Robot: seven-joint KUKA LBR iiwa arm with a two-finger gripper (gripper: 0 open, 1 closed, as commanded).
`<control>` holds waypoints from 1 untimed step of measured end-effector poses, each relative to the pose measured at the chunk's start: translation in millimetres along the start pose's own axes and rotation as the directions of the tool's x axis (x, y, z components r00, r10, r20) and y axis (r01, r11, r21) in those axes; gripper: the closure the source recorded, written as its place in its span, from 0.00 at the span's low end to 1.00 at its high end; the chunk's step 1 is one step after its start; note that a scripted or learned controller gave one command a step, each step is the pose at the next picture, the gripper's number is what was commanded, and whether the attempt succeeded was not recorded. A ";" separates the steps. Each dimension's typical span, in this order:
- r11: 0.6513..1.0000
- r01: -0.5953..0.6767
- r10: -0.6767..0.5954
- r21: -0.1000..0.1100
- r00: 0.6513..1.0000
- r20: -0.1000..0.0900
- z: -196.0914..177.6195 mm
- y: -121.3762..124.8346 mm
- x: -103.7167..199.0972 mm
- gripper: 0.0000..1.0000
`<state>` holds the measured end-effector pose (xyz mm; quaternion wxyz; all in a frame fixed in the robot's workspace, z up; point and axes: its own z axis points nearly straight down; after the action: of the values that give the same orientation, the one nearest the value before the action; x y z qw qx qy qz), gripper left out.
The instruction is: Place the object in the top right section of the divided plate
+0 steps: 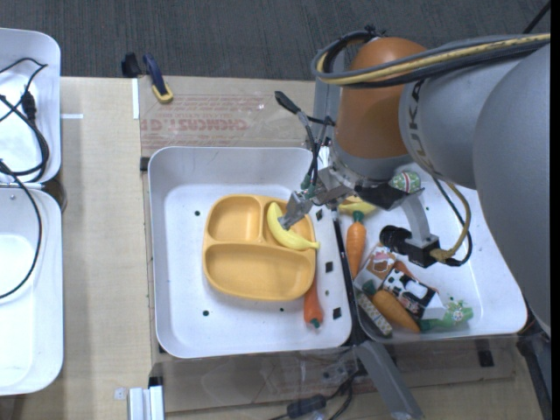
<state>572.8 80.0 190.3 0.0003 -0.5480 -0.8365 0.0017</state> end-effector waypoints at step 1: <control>1.000 0.002 -0.002 -0.002 1.000 0.001 -176.5 29.7 -11.6 0.00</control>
<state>605.1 81.7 366.7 -0.0008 -0.5469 -0.8372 0.0012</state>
